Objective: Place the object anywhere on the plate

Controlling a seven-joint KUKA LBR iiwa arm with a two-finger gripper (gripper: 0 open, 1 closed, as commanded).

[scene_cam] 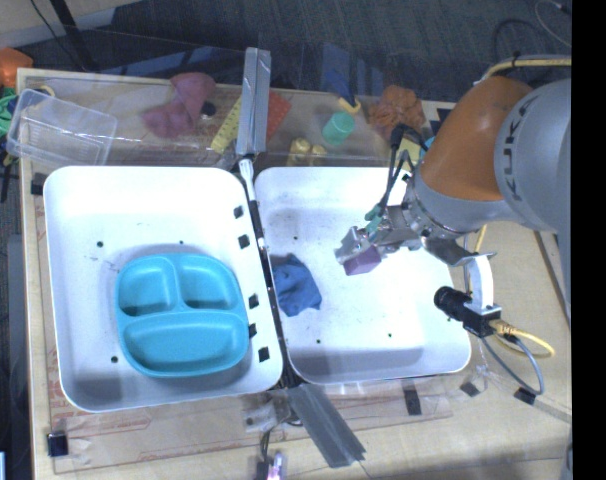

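Note:
The blue three-compartment plate (pixel 181 313) lies in the left bin (pixel 73 218). Over the middle of the right bin (pixel 423 343), my gripper (pixel 359 252) reaches in from the right and is shut on a small mauve-purple object (pixel 361 262), which sits between the fingertips. A crumpled dark blue object (pixel 295 286) lies on the right bin's floor near the divider, left of and below the gripper and apart from it.
The raised divider (pixel 255 268) between the bins runs between the gripper and the plate. Toys and a clear plastic box (pixel 61 128) sit behind the bins. A black fitting and yellow cable (pixel 473 313) hang by the right bin's right rim.

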